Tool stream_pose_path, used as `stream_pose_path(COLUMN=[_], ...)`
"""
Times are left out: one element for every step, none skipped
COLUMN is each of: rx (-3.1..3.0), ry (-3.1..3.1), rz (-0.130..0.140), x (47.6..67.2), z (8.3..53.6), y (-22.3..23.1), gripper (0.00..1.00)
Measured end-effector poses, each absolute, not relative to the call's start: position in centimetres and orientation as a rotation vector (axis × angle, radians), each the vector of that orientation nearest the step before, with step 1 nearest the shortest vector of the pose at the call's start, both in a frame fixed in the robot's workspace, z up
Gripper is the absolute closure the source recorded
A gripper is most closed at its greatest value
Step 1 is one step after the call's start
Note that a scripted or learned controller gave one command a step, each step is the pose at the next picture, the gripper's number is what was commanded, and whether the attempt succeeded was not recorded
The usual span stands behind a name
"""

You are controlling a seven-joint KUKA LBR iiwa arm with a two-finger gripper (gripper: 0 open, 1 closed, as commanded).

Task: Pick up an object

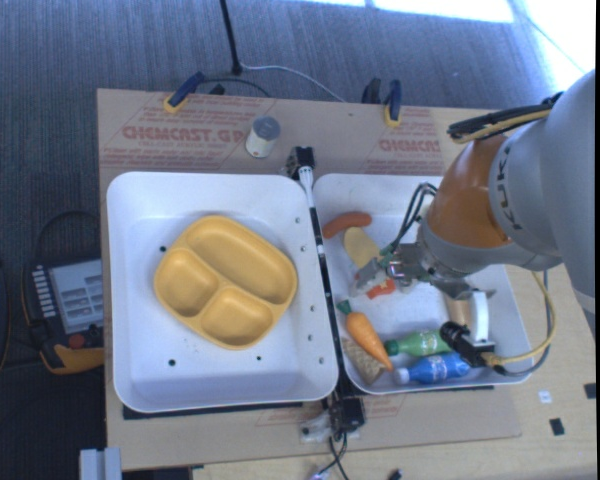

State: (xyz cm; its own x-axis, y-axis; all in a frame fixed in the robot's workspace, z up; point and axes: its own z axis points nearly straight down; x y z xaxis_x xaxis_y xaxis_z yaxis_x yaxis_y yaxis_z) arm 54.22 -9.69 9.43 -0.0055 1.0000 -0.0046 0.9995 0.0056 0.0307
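My gripper (pixel 372 275) hangs low over the middle of the right bin (pixel 515 313), reaching in from the right under the orange-banded wrist. Just below it lies a small red-orange piece (pixel 381 290), and I cannot tell whether the two touch. A yellow wedge (pixel 358 245) and a reddish sausage (pixel 346 223) lie above it. Toward the bin's front are a carrot (pixel 365 336), a green bottle (pixel 421 344) and a blue bottle (pixel 436 370). The arm hides part of the bin's right side.
The left bin (pixel 140 218) holds a yellow divided plate (pixel 227 281). A black divider (pixel 320 258) runs between the bins. On the board behind stand a small grey-capped roll (pixel 263 136) and two clamps (pixel 392 101). A controller box (pixel 65 303) sits off the bench at left.
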Motion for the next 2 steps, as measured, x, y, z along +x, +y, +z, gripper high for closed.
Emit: stream_pose_path(rx=[2.2, 2.221], ry=[2.202, 2.224], rz=[0.025, -0.002], x=[54.2, 48.5], z=[10.5, 18.4], y=[-10.0, -4.3], gripper=[1.0, 1.0])
